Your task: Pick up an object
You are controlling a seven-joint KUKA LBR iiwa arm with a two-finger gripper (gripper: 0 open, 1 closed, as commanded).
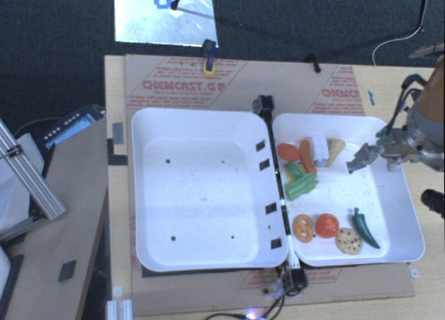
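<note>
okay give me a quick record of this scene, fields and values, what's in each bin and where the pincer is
left bin: bare white floor
right bin: holds toy food
upper group: tomato slice, carrot, white piece, cone, green beans
lower group: pretzel, tomato, cookie, green pepper
pincer: above the right bin, right of the cone, nothing seen between its fingers
arm: enters from the right

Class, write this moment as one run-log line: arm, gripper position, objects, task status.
arm: reaching from right | gripper: over right white bin, holding nothing seen | nearest: cream cone-shaped toy | left white bin | status: no pick yet
</note>
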